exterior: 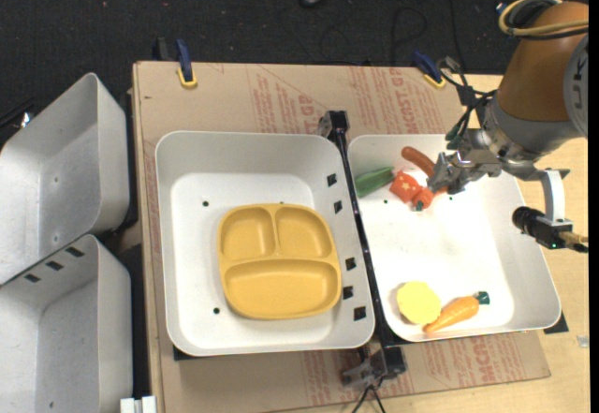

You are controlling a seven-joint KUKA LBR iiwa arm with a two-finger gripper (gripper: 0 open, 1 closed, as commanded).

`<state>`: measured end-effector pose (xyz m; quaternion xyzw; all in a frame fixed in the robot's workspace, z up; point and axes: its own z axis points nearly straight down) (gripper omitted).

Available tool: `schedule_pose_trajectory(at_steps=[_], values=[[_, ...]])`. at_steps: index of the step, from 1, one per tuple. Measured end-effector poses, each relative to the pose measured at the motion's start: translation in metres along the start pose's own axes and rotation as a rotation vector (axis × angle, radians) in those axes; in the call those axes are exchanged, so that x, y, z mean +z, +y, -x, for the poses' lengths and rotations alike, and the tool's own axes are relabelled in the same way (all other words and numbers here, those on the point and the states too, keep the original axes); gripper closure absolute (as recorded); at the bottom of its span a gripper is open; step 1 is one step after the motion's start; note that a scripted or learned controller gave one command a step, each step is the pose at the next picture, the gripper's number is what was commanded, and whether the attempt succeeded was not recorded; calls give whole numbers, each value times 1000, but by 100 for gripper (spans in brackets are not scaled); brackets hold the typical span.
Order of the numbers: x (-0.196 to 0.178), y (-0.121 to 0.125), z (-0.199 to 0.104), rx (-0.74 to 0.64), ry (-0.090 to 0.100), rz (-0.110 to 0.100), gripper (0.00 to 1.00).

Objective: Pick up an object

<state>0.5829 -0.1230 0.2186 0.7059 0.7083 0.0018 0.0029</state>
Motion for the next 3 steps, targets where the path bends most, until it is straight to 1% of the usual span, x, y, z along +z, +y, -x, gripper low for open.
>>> schedule_pose_trajectory(at_steps=[1, 2, 3], values=[[-42, 1, 0, 0, 0, -1, 100], [-46, -12, -49, -4, 4, -8, 100], [-33, -28, -108, -4, 3, -11, 100]])
